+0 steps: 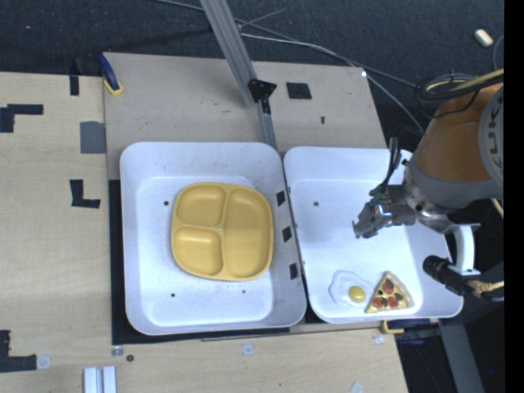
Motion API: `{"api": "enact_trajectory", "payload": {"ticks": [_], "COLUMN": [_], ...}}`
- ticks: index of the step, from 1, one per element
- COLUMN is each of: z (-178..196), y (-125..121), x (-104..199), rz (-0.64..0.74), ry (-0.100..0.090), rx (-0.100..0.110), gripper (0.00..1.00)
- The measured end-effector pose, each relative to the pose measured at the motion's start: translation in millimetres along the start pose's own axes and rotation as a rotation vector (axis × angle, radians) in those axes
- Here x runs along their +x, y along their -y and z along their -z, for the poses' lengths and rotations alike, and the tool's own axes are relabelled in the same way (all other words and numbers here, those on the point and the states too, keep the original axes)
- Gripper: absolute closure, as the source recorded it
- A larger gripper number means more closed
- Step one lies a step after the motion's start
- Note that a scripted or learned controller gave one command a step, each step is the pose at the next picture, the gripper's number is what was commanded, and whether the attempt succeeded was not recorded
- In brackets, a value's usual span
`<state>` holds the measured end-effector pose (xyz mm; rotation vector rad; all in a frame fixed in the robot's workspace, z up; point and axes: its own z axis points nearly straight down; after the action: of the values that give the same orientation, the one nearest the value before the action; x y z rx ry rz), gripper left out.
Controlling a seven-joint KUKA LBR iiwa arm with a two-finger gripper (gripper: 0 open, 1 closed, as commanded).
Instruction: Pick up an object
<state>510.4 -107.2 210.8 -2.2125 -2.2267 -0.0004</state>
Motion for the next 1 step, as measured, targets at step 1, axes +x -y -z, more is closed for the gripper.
{"api": "enact_trajectory", "payload": {"ticks": [1], "z": [12.3], "y": [-16.9], "x": [50.3], "rz": [0.001], "ry": [0.0], "rx": [-0.001], "gripper": [1.0]}}
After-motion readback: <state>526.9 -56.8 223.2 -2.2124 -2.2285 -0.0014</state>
